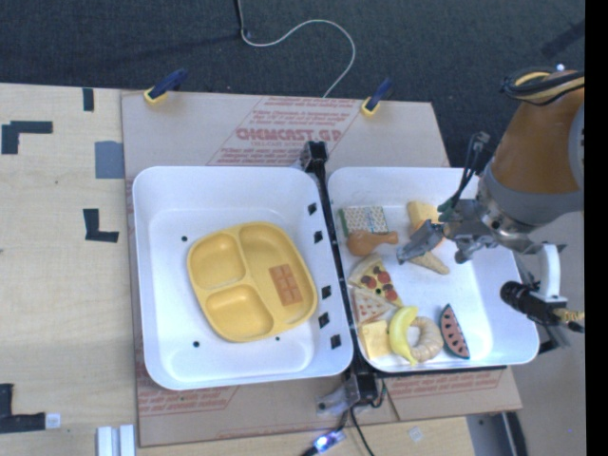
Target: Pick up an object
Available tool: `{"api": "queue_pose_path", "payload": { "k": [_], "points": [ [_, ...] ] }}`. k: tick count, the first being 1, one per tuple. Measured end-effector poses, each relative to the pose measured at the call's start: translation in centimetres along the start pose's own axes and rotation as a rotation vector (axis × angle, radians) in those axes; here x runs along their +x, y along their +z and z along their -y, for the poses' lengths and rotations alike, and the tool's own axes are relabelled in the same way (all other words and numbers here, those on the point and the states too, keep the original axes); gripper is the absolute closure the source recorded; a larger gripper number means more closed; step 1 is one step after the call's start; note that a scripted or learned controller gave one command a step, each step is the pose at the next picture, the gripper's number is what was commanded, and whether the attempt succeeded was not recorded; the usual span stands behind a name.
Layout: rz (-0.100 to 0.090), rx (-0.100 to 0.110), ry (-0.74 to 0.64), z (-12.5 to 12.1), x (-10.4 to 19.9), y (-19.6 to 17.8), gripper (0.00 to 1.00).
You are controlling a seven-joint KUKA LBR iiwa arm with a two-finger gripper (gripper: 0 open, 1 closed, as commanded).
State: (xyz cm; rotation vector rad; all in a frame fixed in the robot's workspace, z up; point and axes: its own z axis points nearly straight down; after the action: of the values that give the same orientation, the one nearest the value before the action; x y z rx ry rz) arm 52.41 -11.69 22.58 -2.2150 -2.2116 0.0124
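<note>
Camera view, gripper: we saw the gripper (419, 246) low in the right bin (494, 354), fingers slightly parted, gripping nothing we could see.
Camera view, objects: drumstick (370, 242) at its 9 o'clock, pizza slice (373, 282) at 7, banana (403, 331) at 6.
Camera view, left bin: 1 yellow tray (249, 280).
Progress: we judged nothing lifted; grasp and raise remained.
</note>
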Motion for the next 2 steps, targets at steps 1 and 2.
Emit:
{"api": "queue_pose_path", "payload": {
  "k": [1, 2],
  "points": [
    [0.002, -0.011, -0.003, -0.2, 0.0, -0.6, 0.0],
    [0.002, -0.007, -0.002, -0.6, -0.1, 5.8, 0.0]
  ]
}}
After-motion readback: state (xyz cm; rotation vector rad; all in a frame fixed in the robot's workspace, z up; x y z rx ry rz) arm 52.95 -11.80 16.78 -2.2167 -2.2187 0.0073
